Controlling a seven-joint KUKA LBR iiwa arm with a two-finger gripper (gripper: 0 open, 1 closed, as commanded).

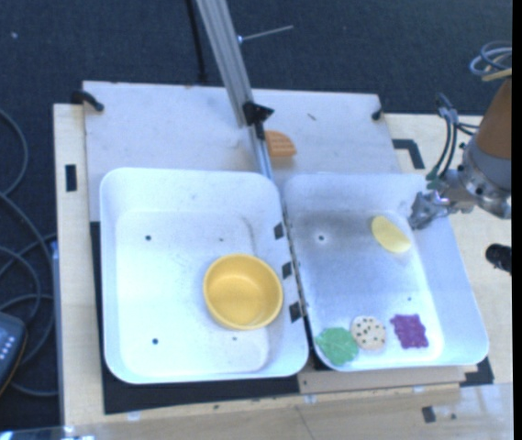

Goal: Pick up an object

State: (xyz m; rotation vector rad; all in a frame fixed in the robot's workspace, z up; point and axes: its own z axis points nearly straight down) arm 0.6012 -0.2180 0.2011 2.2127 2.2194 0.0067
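the likeliest thing to pick, a flat yellow oval piece (391, 234), lies on the floor of the right bin (334, 264), toward that bin's far right corner. the gripper (423, 211) sits just beside the yellow oval piece, on its upper right, close above the bin's right rim; nothing shows between its fingers, and whether the jaws stand wide or narrow i cannot tell, since they are small and blurred. behind it the arm (494, 149) runs off to the right, with its orange band and a loop of cables.

well nearer than the yellow oval piece, along the right bin's near edge, three small things lie in a row: a green leafy piece (337, 344) at the near left corner, a round cookie with dark spots (367, 332) touching it on the right, and a purple piece (410, 330) just beside the cookie.

left of the yellow oval piece, across the divide, the left bin (141, 246) holds a yellow bowl (242, 291), upright, toward that bin's near right part. beyond the bins, an orange object (280, 145) lies on the bench by the foot of a slanted metal rail (227, 53).
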